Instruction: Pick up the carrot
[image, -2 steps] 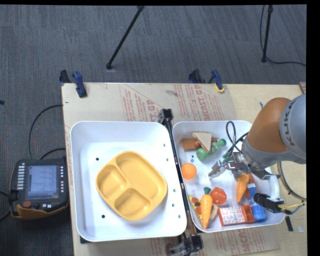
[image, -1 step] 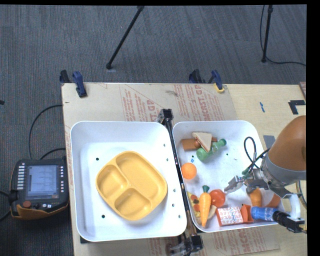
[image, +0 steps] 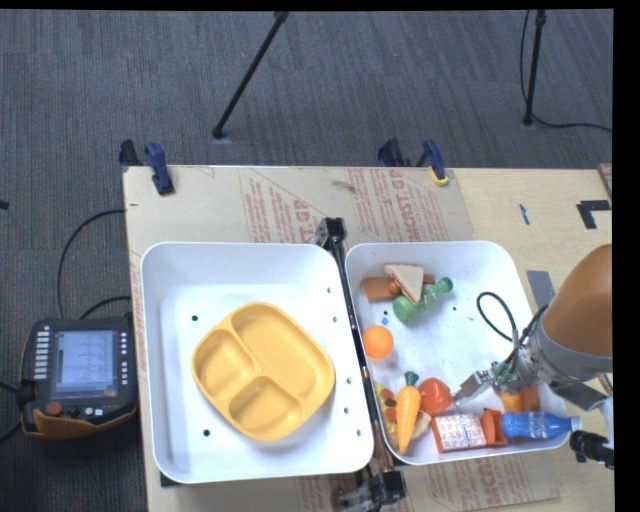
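Carrot (image: 408, 411) wedged between tomato (image: 435, 395) and bin wall (image: 381, 420), end effector (image: 478, 382) nearby, its state unclear

The grey arm with its orange band (image: 590, 315) is running off the right edge, covering part of the right white bin's rim (image: 505, 258). The gripper (image: 497, 377) is appearing small and blurred. The small orange object (image: 519, 400) beneath it is staying half hidden.

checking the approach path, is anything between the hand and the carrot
Yes. A red-orange tomato-like toy sits against the carrot on its right side, directly between it and the hand. A small red and white box lies just below that line.
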